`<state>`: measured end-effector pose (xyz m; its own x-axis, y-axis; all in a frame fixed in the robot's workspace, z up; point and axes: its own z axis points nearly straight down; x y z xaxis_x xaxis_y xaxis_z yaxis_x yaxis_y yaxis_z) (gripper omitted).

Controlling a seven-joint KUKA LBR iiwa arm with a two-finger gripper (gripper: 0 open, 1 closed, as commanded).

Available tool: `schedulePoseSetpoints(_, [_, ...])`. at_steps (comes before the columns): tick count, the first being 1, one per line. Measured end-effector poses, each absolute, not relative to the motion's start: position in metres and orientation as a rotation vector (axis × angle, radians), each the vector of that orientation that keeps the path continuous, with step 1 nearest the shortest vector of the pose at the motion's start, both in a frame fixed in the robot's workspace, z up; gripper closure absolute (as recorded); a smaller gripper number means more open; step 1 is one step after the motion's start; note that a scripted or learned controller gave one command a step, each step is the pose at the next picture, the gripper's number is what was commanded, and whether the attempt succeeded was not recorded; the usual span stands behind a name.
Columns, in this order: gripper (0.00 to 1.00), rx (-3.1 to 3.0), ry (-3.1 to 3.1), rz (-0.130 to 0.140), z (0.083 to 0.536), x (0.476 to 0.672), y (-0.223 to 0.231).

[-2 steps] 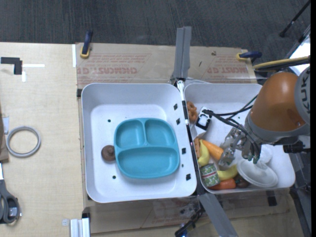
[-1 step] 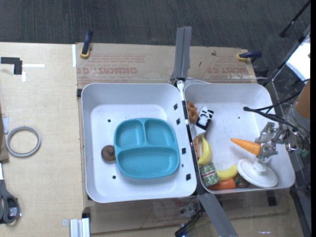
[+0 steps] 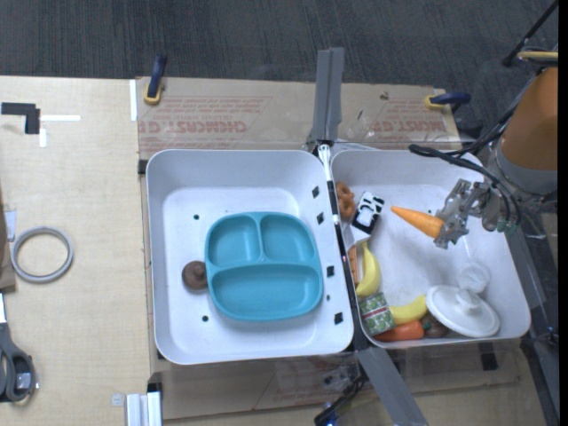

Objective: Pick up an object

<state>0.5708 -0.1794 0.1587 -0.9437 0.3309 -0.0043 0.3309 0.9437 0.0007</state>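
Orange carrot (image 3: 415,219), one, lies by two white bins (image 3: 169,264).

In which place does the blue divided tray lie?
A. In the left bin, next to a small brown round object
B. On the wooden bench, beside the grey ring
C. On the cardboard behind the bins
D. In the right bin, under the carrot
A: the blue divided tray lies flat in the left bin, with the small brown round object at its left edge.

A divided plate (image 3: 264,266) lies in the left bin (image 3: 169,185), with a small round object (image 3: 194,275) touching its left side.
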Motion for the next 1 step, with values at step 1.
schedulePoseSetpoints(1, [1.00,0.646,3.074,0.001,0.0912,0.4779,-0.1595])
